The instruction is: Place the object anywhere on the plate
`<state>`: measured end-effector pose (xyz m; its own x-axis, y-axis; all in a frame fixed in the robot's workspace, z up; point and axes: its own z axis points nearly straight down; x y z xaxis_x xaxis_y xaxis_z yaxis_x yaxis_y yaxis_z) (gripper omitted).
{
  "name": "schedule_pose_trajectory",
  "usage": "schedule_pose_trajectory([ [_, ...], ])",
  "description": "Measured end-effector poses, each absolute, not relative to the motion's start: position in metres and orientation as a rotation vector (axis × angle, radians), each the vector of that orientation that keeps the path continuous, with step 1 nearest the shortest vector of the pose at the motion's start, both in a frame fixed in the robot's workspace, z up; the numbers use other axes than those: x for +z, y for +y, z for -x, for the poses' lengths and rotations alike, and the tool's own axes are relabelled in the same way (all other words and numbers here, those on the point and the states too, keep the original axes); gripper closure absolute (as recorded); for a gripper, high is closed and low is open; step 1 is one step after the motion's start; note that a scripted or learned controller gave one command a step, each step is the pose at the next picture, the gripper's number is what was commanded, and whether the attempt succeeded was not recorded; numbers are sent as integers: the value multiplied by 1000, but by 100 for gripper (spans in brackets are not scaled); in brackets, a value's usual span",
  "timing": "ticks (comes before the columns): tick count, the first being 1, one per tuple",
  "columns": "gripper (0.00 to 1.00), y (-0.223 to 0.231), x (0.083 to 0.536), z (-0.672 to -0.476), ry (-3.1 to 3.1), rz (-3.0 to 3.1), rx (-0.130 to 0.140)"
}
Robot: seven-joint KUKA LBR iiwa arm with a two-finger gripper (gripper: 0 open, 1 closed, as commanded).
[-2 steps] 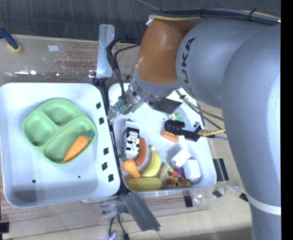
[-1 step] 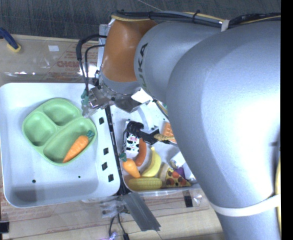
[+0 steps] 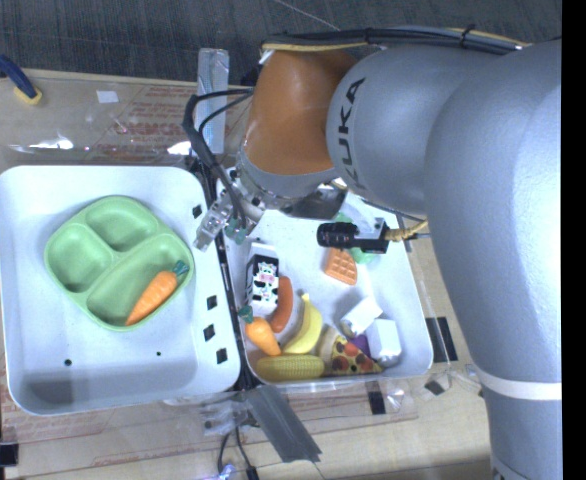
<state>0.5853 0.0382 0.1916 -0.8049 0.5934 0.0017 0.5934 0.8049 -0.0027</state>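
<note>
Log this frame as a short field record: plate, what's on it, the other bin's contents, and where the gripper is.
plate: green divided plate in the left bin
on plate: toy carrot, lying in the plate's lower right compartment
right bin: toy food heaped at its lower end, including a banana, corn cob, waffle, pizza slice
gripper: above the divider between the bins, near their upper end
gripper load: nothing visible

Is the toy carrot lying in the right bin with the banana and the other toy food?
No, the carrot lies on the green plate in the left bin, apart from the banana.
</note>
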Motion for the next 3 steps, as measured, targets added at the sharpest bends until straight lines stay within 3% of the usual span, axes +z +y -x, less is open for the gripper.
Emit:
schedule_pose_trajectory([
  [1,100,103,268,-602,-2834,1363,-3],
  [2,100,104,278,-602,-2839,1352,1],
  [3,100,136,239,-647,-2859,1291,6],
])
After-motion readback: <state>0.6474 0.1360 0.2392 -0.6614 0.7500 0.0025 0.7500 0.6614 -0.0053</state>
